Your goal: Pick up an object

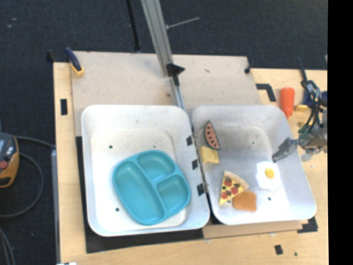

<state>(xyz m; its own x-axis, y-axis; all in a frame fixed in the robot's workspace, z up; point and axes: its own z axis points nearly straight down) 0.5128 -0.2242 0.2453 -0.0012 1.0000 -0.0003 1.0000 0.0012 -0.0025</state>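
Five toy foods lie in the right bin [287,200], all apart or barely touching, presumably scattered that way to give a two-finger grasp some room. Watermelon slice [212,135] at about ten o'clock of that bin, close to the inner wall. Yellow chunk [209,155] just below it, toward nine o'clock. Pizza slice [230,187] near six o'clock, its lower edge touching or just beside an orange piece [245,202]. Fried egg [268,176] at roughly four o'clock, lying flat and free on all sides, so probably the easiest candidate for the pick. No single target named by the task; any of these would serve.

Left bin [94,123] holding a teal divided plate [152,187] at its five o'clock, flat on the floor, likely too broad for the fingers and well apart from the foods.

Arm entering at three o'clock of the bench, orange band [287,102] visible above the wrist, cabling trailing behind. Gripper [285,149] at the right bin's three o'clock rim, pointing down and inward toward nine o'clock, just beside the fried egg at its one o'clock. Nothing visibly between the fingers; how far apart they stand cannot be told, being dark and small against the bin wall. Judged as an approach not yet closed on anything.
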